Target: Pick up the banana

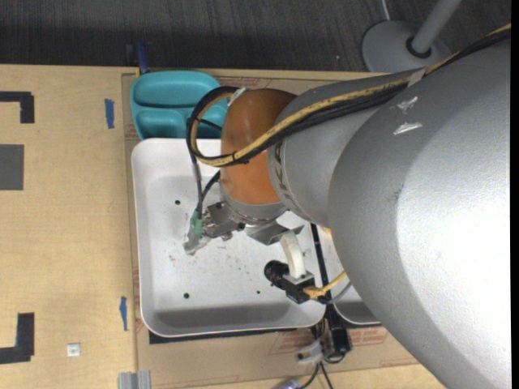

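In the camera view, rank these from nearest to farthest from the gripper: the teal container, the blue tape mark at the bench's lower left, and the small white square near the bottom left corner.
Measured from the gripper, low in the left bin:
1. Blue tape mark, lower left, just outside the bin.
2. Teal container, above the bin's far edge; it and the tape are too close to rank firmly.
3. Small white square, far lower left on the bench.

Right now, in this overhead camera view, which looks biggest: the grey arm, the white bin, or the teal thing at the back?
1. Grey arm, though it is nearest the camera, which inflates it.
2. White bin, partly covered by the arm.
3. Teal object, partly hidden too.
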You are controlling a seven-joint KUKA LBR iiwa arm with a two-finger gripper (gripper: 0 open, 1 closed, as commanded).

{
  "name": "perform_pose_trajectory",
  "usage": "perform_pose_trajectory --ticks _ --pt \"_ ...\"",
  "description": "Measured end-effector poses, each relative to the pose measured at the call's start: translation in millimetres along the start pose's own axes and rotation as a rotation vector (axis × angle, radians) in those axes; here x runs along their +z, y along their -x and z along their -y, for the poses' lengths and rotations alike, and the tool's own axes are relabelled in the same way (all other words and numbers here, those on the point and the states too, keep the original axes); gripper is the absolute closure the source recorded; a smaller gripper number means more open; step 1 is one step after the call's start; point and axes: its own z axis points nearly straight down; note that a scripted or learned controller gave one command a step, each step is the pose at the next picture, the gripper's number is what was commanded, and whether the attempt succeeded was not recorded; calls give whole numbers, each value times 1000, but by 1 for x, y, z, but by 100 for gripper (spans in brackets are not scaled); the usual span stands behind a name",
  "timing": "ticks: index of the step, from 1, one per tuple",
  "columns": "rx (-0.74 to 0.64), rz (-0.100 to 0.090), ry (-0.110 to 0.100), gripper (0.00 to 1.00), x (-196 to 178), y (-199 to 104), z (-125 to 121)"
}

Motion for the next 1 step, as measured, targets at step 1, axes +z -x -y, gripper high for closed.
perform_pose_trajectory --ticks 1 --pt "-46 0 1 0 -91 48 66"
